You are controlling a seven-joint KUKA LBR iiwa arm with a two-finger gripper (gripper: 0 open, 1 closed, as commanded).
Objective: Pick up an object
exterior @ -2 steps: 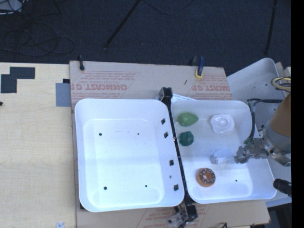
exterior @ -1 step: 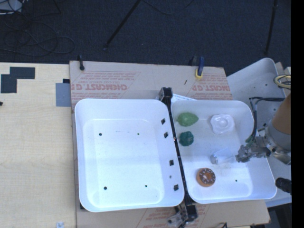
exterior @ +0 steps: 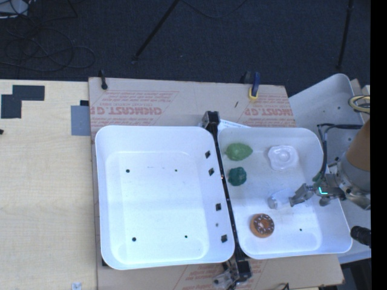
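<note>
Fingers (exterior: 284, 200) spread, low in right bin (exterior: 329, 244), straddling nothing; may close short of small clear object (exterior: 274, 199) just ahead.

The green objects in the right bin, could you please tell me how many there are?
2. A light green object lies near the bin's far left corner; a darker green object sits just in front of it, beside the divider.

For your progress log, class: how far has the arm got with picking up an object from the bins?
Done: the gripper has reached into the right bin and sits low near a small clear item. In hand: nothing visibly; whether it grips that item cannot be told. Left: a clear lift. The doughnut, light green lump, dark green lump and clear cup all lie on the bin floor.
</note>
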